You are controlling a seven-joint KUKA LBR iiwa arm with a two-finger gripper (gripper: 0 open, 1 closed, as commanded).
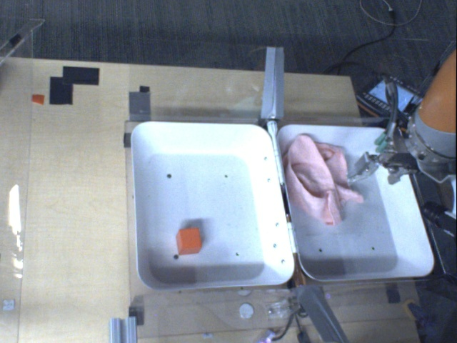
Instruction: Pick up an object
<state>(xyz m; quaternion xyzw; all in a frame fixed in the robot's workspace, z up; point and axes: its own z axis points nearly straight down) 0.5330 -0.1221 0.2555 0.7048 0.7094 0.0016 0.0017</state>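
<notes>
Pink cloth (316, 178) lies crumpled in the right bin (400, 259); whether the fingers (355, 171) grip it is unclear.

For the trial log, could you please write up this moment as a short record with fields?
left bin: holds one small orange block, near the front
right bin: holds a crumpled pink cloth, in its left half beside the divider
arm: reaches in from the right, above the right bin
end effector: at the cloth's right edge; whether it grips the cloth cannot be told
bench: black markers and a small orange square at its far left corner
task state: no object visibly lifted
</notes>
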